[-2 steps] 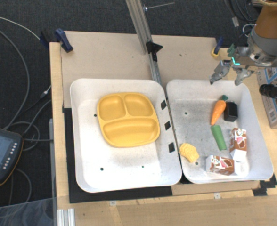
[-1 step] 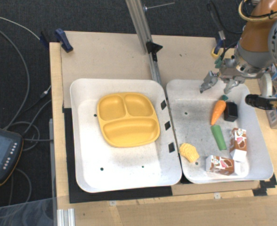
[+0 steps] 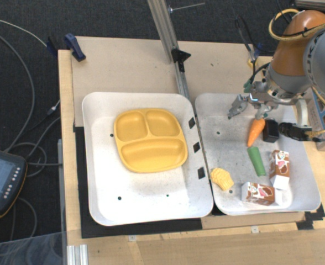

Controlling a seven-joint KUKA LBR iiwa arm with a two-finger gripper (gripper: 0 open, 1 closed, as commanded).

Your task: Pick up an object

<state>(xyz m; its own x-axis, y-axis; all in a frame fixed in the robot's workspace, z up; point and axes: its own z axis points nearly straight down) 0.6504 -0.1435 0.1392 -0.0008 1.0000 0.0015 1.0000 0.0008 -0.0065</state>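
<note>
Gripper (image 3: 250, 110) spread open; orange carrot (image 3: 256, 131) just beside it.

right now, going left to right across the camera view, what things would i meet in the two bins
yellow plate → corn → carrot → small carton

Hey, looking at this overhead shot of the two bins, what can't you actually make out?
Camera view: top end of the orange toy carrot, hidden under the gripper.
Camera view: print on the brown-and-white carton, too small to read.
Camera view: far right corner of the right white bin, covered by the grey arm.
</note>
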